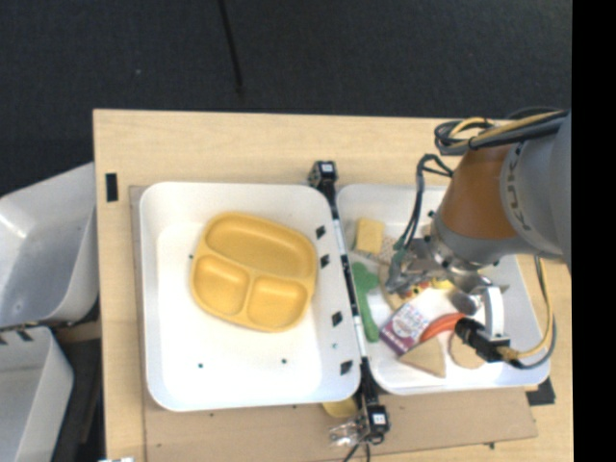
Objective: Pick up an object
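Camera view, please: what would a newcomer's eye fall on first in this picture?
Most likely the big yellow divided plate, lying alone in the left bin. Next comes the grey arm with its orange band, reaching from the right over the right bin, where its gripper sits low among a crowded heap: a green item, a purple packet and a tan wedge.
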You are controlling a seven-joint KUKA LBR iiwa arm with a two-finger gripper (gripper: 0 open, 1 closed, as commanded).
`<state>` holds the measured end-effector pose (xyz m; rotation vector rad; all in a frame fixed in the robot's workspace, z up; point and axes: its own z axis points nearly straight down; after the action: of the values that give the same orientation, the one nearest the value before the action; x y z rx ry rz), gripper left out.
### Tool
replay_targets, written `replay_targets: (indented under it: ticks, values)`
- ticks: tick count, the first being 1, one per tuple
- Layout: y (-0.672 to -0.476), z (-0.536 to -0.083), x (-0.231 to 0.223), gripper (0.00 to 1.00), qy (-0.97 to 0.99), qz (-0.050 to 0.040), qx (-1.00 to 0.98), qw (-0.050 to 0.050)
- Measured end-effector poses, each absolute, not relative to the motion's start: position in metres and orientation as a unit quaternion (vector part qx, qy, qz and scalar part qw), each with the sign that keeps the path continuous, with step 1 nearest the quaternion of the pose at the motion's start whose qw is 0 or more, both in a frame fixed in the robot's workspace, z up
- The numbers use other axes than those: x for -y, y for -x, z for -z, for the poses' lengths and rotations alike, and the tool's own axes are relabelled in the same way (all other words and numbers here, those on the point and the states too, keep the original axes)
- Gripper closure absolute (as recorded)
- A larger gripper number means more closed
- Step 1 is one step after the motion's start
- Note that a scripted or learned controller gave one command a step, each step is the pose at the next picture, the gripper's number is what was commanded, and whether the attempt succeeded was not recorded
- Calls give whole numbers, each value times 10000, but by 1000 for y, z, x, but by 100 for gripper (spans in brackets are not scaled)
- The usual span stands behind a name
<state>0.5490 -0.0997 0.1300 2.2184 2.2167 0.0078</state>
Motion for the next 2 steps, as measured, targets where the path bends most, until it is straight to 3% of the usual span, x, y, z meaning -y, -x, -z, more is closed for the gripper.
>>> replay_targets:
  ticks: [1, 2]
  values:
    - [-529, -156, 79, 100, -7070, -4, -7072, 15]
    - [-489, -205, 18, 100, -7038, -26, -7103, 2]
